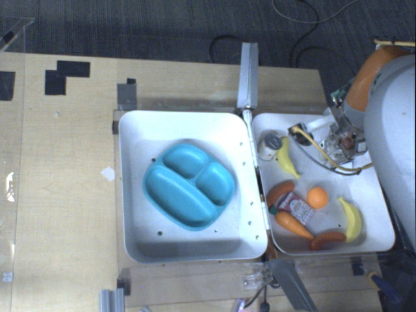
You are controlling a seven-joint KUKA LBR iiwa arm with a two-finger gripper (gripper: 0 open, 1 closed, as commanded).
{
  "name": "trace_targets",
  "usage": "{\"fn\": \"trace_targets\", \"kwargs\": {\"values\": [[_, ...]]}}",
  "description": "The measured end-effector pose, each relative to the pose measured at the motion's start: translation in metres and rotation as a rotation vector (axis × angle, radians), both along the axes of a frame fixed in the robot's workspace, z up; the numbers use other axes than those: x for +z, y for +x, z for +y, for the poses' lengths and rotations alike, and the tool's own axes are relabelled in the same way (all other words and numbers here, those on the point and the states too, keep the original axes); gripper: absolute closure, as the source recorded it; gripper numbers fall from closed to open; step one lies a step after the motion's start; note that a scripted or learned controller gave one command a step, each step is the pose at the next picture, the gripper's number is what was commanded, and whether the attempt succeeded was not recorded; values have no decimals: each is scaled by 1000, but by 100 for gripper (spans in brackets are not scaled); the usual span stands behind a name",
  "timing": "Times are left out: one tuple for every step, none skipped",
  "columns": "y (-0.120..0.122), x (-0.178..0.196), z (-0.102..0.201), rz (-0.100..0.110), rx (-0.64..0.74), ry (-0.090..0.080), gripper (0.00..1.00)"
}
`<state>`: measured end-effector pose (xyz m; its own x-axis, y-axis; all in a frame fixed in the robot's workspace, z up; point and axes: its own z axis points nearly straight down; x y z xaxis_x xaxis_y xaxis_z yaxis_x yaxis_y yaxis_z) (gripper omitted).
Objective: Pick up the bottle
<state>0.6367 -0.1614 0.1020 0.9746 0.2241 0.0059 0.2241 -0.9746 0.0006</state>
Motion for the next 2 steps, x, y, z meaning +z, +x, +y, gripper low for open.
{"fn": "trace_targets", "kwargs": {"values": [[16, -10, -16, 11, -4, 27, 100], [12, 50, -39, 0, -3, 5, 100]]}}
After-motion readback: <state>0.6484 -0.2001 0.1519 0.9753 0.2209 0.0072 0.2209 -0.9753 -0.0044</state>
